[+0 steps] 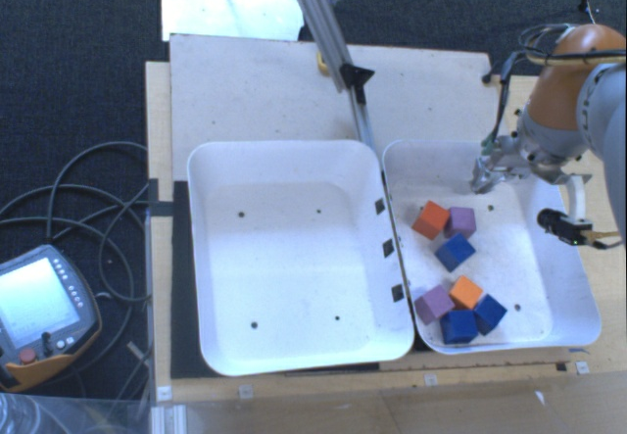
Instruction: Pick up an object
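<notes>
Blocks [457, 270] cluster in the right bin [573, 319]; my gripper [483, 177] hangs far of them, grip state unclear.

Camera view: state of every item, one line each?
end effector: over right bin's far end, nothing seen between its fingers
right bin: holds seven cubes
orange cube: touching purple cube
blue cube: just nearer than that pair
near cluster: purple, orange, two blue, bunched together
left bin: upright, beside right bin
handheld pendant: screen lit
</notes>
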Motion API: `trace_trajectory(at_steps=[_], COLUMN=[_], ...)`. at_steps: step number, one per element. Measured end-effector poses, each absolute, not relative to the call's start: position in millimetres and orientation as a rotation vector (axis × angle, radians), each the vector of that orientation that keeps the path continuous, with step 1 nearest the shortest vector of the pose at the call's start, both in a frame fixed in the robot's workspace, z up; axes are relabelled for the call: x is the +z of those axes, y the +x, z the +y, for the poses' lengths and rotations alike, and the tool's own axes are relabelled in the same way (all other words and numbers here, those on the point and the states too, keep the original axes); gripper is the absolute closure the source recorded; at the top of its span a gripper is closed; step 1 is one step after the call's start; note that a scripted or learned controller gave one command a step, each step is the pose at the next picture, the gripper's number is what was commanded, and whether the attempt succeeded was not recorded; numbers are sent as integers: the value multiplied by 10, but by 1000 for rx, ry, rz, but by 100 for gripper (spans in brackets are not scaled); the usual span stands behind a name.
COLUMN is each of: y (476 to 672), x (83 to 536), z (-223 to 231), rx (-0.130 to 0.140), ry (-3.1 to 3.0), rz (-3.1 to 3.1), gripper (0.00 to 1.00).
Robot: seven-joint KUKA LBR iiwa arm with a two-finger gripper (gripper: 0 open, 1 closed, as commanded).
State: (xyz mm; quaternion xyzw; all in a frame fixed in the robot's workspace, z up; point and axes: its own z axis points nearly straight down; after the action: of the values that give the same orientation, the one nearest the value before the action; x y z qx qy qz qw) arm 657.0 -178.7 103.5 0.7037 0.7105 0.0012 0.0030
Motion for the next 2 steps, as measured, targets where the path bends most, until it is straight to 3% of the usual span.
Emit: trace_trajectory(at_steps=[2], y=[6655], x=[2141], z=[-1762], rx=[6], ry=[2210], rz=[2223], gripper=[100])
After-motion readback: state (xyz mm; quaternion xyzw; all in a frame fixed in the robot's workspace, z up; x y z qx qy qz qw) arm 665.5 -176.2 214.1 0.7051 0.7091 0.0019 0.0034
